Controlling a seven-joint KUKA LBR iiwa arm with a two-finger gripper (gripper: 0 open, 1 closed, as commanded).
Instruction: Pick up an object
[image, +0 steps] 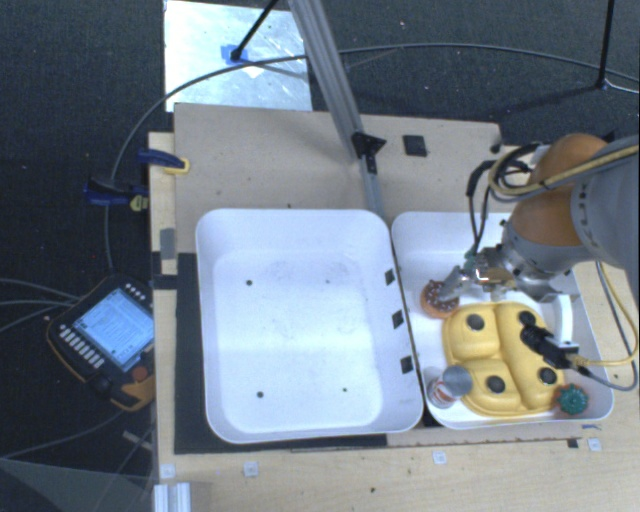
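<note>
The right bin (420, 235) holds a large yellow moulded object (497, 360) with black dots. A small brown round item (437, 297) lies by the bin's left wall. A grey round piece (456, 380) sits at the yellow object's left edge, and a teal piece (572, 400) lies at the front right corner. My gripper (466, 282) is low in the right bin, just right of the brown item and above the yellow object's upper left. The grey arm with its orange band (560, 190) hides the bin's back right part.
The left bin (290, 320) stands beside the right one, their rims touching. A slanted metal pole (335, 80) ends near the back rims. A teach pendant (105, 335) and cables lie on the floor at left. Clamps (160, 160) grip the bench's left edge.
</note>
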